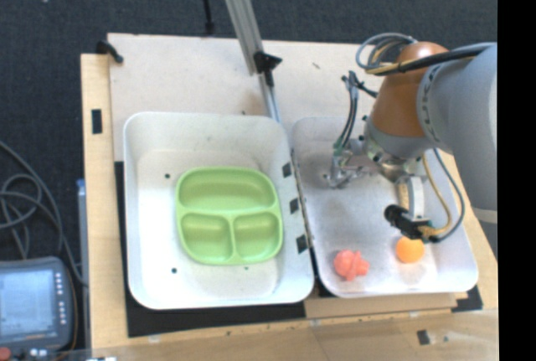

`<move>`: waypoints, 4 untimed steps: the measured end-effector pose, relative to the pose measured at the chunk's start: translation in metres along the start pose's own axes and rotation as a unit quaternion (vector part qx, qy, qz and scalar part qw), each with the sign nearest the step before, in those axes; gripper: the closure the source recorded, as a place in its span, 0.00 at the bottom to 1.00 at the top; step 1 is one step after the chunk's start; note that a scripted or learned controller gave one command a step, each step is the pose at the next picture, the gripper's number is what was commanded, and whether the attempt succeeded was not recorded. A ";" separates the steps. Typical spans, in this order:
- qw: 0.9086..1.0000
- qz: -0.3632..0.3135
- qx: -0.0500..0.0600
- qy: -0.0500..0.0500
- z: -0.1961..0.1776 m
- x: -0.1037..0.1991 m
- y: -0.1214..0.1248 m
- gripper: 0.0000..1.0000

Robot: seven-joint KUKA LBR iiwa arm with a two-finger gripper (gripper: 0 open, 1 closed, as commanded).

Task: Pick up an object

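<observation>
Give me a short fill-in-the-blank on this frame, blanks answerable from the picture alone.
1. The green tray lies in the ____ bin.
2. The tray has ____ compartments.
3. The ball in the right bin is ____ in colour.
4. The pink toy lies to the ____ of the ball.

Missing words: left; three; orange; left

Green divided plate (pixel 228 214) lies in the left bin (pixel 151 141) (three compartments).
</observation>
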State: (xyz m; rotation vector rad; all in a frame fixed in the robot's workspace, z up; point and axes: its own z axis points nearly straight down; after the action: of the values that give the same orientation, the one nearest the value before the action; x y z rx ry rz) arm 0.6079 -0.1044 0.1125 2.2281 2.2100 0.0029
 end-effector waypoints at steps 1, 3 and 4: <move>1.000 -0.002 -0.001 0.000 -0.044 -0.004 -0.001 1.00; 1.000 -0.006 -0.002 0.000 -0.152 -0.010 0.014 1.00; 1.000 -0.007 0.002 0.001 -0.143 0.031 0.002 1.00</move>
State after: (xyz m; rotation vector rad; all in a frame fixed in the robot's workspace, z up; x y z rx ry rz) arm 0.6099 -0.0733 0.2556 2.2155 2.2269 0.0003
